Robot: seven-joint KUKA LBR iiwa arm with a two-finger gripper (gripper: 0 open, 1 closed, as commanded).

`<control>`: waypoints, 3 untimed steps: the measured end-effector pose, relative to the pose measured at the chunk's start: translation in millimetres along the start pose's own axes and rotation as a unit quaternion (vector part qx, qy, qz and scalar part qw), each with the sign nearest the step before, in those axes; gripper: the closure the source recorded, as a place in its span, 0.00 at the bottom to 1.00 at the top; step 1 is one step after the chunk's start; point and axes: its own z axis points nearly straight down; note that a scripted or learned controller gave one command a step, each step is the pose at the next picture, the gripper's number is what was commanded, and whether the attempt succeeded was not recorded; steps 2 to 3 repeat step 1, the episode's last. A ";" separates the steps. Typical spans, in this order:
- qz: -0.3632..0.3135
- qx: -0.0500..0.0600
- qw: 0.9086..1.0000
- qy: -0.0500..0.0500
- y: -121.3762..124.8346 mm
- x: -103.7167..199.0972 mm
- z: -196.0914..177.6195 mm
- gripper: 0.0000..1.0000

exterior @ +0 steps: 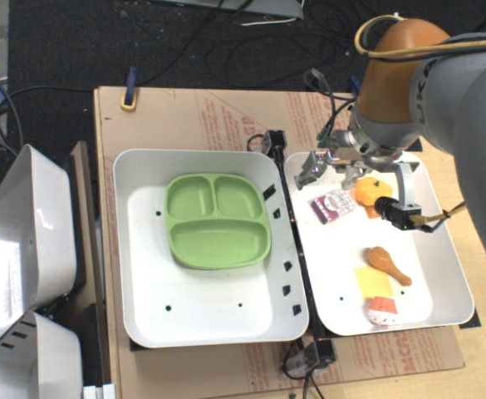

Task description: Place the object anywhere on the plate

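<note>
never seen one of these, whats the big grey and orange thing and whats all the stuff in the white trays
The grey and orange thing is a robot arm, reaching in from the right. The picture comes from one fixed camera above the bench, looking down at a slant.

Two shallow white bins sit side by side. The left bin holds a green plate with three compartments. The right bin holds small toy items: a purple packet, an orange toy, a brown drumstick, a yellow block and a small red and white piece.

The arm's gripper hangs over the far end of the right bin, near the packet. I cannot see anything held in it. The job is to put an item on the plate, which has nothing on it yet.
</note>
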 end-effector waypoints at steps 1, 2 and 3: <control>0.000 -0.001 1.000 0.000 -0.8 121.7 -4.9 0.00; 0.000 -0.001 1.000 0.000 -0.8 121.7 -4.9 0.00; 0.000 -0.001 1.000 0.000 -0.8 121.7 -4.9 0.00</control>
